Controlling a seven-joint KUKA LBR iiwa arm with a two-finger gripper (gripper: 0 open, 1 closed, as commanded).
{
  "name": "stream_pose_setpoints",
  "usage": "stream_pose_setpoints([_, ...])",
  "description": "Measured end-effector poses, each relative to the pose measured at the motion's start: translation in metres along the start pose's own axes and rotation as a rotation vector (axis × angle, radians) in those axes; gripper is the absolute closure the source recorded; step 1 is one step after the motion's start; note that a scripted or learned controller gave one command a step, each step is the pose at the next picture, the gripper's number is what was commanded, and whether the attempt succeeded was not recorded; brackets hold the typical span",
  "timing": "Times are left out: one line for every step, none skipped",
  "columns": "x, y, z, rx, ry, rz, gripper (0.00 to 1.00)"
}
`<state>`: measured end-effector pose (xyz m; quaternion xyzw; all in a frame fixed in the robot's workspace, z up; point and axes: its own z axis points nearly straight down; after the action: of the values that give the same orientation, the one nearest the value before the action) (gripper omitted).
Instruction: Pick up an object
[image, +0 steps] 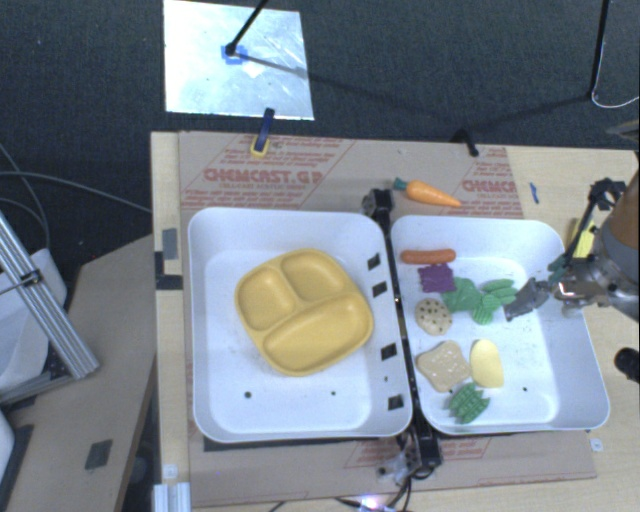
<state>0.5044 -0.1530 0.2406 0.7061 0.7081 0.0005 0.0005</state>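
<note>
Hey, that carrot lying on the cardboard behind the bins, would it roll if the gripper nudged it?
Probably. The carrot looks round and tapered, so it would likely roll in a curve. It looks like smooth plastic, so likely light, stiff and a bit slippery.

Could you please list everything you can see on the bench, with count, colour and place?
bins: 2, white, side by side on the bench
divided plate: 1, yellow, in the left bin
carrot: 1, orange, outside the bins, behind the right one
sausage: 1, reddish, right bin, far side
purple piece: 1, purple, below the sausage
green leafy pieces: 2, green, right bin: centre and near edge
cookie: 1, tan, speckled
toast: 1, beige
yellow piece: 1, yellow, beside toast
gripper: 1, grey, over the right bin
</note>
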Motion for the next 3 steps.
stream_pose_setpoints([-0.041, -0.006, 0.156, 0.01, 0.001, 0.006, 0.0])
stream_pose_setpoints([-0.039, -0.002, 0.137, -0.002, -0.001, 0.002, 1.0])
stream_pose_setpoints([-0.039, -0.001, 0.127, -0.004, -0.001, 0.002, 1.0])
